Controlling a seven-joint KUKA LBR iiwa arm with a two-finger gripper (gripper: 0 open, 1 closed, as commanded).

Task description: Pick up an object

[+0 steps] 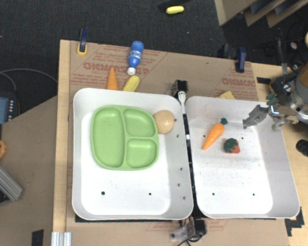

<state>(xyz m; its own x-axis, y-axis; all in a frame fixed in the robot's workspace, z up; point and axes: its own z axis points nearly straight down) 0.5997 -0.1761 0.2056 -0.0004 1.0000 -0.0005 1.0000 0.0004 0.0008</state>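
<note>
Gripper (261,117): hangs over the right bin's (243,200) upper right; whether it is open or closed, I cannot tell.
Carrot (213,135): lies at a slant in the right bin, apart from the gripper.
Small toy (231,146): green-and-red (just beside the carrot).
Advice: centre above one object, then descend straight.

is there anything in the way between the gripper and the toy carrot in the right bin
Nothing visible blocks it. The gripper hangs over the right bin's upper right part, and bare white floor lies between it and the carrot. The red and green toy sits below that line.
</note>
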